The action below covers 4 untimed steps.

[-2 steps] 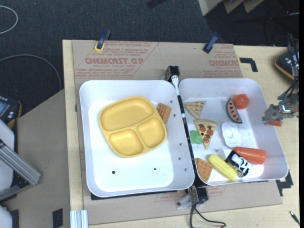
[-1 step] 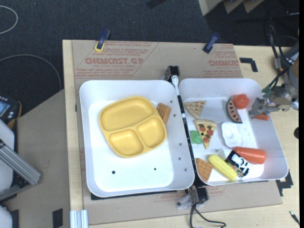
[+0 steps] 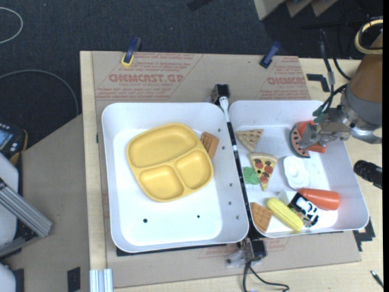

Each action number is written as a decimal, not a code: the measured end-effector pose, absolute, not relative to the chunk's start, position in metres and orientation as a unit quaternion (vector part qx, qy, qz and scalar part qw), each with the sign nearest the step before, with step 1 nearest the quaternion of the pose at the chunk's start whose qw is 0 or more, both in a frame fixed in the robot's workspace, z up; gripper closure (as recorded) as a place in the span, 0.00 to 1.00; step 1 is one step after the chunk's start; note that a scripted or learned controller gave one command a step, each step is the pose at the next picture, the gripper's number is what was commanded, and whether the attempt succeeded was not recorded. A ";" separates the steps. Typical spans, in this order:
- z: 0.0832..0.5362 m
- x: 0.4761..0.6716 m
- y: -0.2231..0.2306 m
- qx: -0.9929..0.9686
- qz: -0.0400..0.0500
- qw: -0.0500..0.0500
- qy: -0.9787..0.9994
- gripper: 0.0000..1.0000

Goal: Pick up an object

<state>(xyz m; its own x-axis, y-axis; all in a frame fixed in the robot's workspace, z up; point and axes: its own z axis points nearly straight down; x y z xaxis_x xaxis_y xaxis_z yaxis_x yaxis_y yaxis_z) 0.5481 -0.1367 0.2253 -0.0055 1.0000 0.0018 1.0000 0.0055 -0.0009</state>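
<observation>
My gripper point(image 3: 317, 136) is low over the back right part of the right bin point(image 3: 276, 111). It is right against a red round toy with dark spots point(image 3: 298, 139), which sticks out on its left side; the gripper's body hides whether the toy is held. Further toys lie in this bin: a beige wedge point(image 3: 250, 139), a pizza slice point(image 3: 263, 168), a green piece point(image 3: 250, 176), a white lump point(image 3: 296, 172), a red-orange carrot shape point(image 3: 320, 198), a corn cob point(image 3: 284, 214), a waffle piece point(image 3: 261, 216) and a black-and-white item point(image 3: 308, 210).
The left bin point(image 3: 115, 181) holds a yellow divided plate point(image 3: 170, 162) with a brown waffle piece point(image 3: 209, 143) at its right edge. The bins sit on a cardboard sheet point(image 3: 97, 90) fixed with clips. The arm point(image 3: 368, 96) comes in from the right.
</observation>
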 end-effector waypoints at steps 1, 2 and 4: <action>0.233 0.560 -0.086 -0.705 -0.001 -0.001 -0.709 1.00; 0.237 0.575 -0.040 -0.706 -0.001 -0.001 -0.708 1.00; 0.230 0.601 0.008 -0.706 -0.001 -0.001 -0.708 1.00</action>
